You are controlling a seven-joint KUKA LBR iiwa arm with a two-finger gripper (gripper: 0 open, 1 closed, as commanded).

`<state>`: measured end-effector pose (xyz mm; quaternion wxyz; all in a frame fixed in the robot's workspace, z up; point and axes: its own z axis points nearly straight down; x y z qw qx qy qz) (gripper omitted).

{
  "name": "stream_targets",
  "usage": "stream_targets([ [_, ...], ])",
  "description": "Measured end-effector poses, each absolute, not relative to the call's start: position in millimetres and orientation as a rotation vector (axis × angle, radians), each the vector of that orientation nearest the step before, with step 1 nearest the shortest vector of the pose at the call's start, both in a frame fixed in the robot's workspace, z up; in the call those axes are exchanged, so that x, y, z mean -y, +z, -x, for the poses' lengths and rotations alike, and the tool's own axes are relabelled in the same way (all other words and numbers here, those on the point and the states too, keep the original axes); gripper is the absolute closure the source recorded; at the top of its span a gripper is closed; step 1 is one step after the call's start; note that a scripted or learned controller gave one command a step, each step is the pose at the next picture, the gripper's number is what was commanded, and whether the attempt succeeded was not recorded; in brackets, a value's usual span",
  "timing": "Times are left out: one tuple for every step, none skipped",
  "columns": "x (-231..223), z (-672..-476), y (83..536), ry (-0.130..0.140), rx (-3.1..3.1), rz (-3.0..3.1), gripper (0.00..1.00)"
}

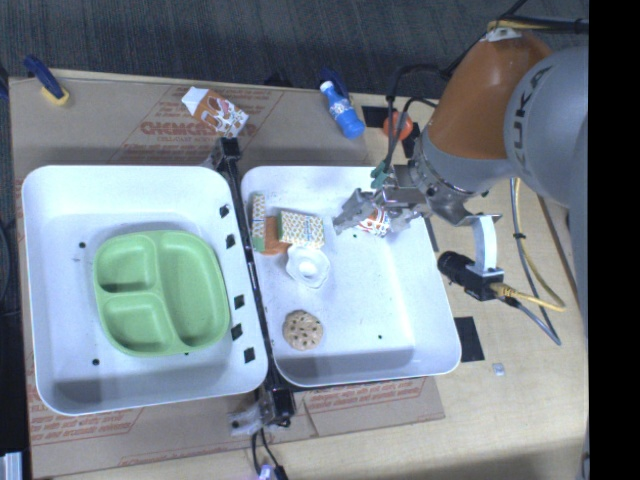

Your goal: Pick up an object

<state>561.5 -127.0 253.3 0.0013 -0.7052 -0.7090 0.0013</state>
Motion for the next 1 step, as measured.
stream_targets([
  [144.3, -487.8, 184.7, 0.007, 2.225, 2.211, 0.00],
])
